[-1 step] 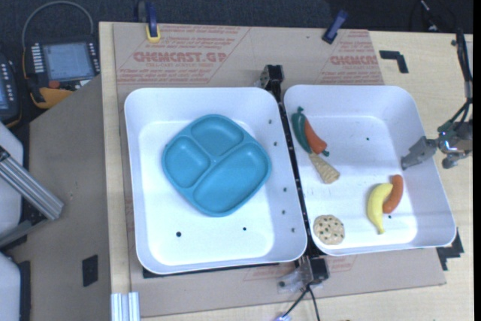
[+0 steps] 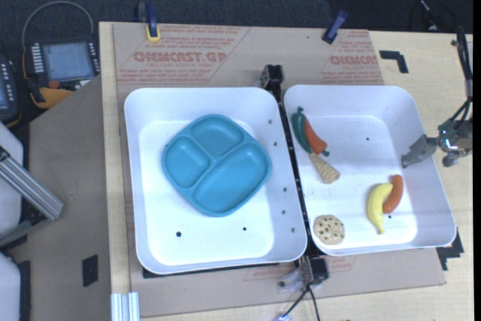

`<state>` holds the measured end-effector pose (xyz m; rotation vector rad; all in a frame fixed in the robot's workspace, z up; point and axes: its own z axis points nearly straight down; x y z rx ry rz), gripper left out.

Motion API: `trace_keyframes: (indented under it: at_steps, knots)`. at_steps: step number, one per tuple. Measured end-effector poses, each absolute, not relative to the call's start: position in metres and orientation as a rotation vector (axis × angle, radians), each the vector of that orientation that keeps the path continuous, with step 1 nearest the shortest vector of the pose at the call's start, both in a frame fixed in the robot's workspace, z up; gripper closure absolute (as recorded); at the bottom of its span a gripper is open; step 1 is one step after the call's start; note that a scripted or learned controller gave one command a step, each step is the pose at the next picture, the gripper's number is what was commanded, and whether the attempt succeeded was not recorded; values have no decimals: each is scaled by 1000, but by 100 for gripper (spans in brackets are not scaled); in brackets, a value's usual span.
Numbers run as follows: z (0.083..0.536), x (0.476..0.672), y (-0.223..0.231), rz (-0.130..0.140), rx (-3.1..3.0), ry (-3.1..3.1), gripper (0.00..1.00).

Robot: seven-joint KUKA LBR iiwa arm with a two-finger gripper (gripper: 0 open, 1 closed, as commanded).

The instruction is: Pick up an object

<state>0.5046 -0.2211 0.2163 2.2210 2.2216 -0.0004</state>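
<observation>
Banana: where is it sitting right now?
The banana lies in the right bin, near its front right corner, touching the hot dog, with the cookie to its left.

My gripper [image 2: 421,152] is grey metal with a dull, flat, tapered finger [image 2: 415,154]. Behind that finger sits a shinier silver block, and thin dark cables loop up behind it.

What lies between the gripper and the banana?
In the camera view, bare white floor of the right bin separates the gripper from the banana.
</observation>
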Motion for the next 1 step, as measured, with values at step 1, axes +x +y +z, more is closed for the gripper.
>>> trace_keyframes:
  at_steps: [1]
  knots:
    - [156, 505, -219, -1, 2222, 2222, 0]
